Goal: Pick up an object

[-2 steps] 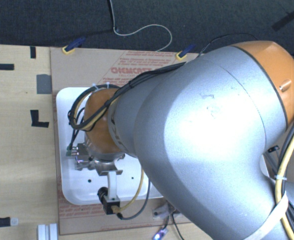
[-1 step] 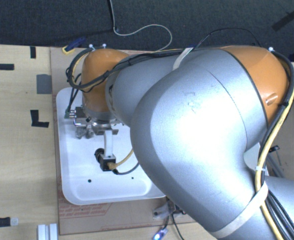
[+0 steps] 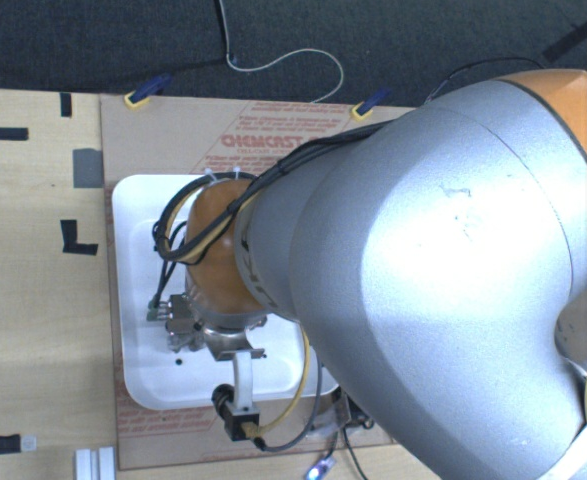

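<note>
My grey arm, with its orange band above the wrist, reaches in from the right and covers most of the bench, hiding whatever lies beneath it. The gripper points down into the left white bin, over the middle of the bin floor and close to it. Its tips are lost against the metal wrist parts. A tiny dark speck sits on the white floor just in front of the gripper. I cannot tell whether anything is held.
The bin rests on a cardboard sheet clipped at its back corners by yellow and blue clamps. Tan bench with black marks lies to the left. A thin white cable loops over the dark cloth behind.
</note>
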You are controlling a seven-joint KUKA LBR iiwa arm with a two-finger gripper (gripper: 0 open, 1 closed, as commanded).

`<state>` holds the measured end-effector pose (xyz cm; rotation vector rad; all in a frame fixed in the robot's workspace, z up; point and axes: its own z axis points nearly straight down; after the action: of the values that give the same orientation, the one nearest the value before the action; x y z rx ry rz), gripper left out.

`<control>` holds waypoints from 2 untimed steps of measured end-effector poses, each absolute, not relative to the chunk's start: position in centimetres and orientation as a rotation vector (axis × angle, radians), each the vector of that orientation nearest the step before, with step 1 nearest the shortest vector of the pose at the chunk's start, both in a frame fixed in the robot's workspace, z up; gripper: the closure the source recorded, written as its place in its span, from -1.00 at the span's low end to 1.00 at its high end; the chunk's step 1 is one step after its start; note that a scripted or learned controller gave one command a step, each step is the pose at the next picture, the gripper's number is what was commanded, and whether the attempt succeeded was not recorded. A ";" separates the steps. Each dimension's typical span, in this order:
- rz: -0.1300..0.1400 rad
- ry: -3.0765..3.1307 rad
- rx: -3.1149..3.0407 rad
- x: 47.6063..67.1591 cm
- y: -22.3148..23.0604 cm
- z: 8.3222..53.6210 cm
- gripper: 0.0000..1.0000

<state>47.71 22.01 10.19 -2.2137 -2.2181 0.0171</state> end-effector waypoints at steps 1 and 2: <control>-0.029 -2.231 -2.225 56.4 23.4 26.6 1.00; 0.006 -2.225 -2.216 55.8 23.4 26.5 1.00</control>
<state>55.83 23.38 26.48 -2.2163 -2.2253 0.0059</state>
